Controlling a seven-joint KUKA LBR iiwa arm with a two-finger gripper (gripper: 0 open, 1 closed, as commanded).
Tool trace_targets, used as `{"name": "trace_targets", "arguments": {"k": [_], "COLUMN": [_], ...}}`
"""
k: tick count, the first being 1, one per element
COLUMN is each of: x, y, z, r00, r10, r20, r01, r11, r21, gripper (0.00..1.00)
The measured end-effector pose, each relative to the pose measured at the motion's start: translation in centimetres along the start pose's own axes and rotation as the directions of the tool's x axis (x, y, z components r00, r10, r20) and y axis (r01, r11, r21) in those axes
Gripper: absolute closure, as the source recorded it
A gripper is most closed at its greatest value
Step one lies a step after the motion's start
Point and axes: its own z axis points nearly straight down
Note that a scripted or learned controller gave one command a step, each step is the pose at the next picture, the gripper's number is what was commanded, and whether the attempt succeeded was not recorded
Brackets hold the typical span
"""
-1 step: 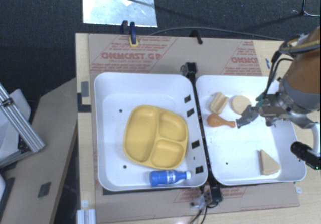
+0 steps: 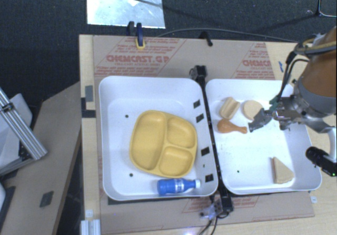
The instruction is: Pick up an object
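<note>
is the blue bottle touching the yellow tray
Touching, or nearly: the camera view shows the blue bottle lying along the yellow tray's near edge in the left bin with no white showing between them.

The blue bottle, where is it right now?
The blue bottle lies on its side in the left bin, against its near wall, just below the yellow tray.

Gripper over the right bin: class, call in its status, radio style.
Gripper over right bin, nothing between fingers. Drumstick just left of it, bread pieces behind. Path unobstructed.
</note>
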Motion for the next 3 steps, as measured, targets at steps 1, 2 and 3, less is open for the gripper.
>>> {"name": "trace_targets", "arguments": {"k": [1,2,3], "x": [-0.3,-0.5,-0.4], "y": [-0.8,-0.9,-1.0], "z": [5.7,11.5,17.8], "r00": [1.0,1.0,1.0], "r10": [0.002,0.002,0.002], "r20": [-0.001,-0.002,-0.002], "r01": [-0.002,-0.002,-0.002], "r11": [1.0,1.0,1.0], "r21": [0.005,0.007,0.007], "gripper": [0.0,0.0,0.0]}}
